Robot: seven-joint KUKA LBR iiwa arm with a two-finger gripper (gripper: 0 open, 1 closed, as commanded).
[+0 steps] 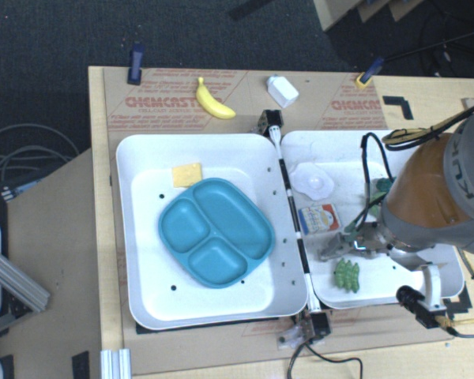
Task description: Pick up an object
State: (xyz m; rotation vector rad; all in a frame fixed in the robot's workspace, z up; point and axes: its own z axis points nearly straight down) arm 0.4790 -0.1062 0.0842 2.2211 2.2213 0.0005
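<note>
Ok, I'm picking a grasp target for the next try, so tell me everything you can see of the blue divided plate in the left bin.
The blue divided plate looks like smooth moulded plastic, light blue all over, with rounded corners and three compartments: one large and two smaller. It lies flat and right side up on the floor of the left bin, turned at a slant to the bin's walls. Its compartments hold nothing. A yellow sponge-like square sits at its far rim, touching or nearly so. The arm is over the other bin.
</note>
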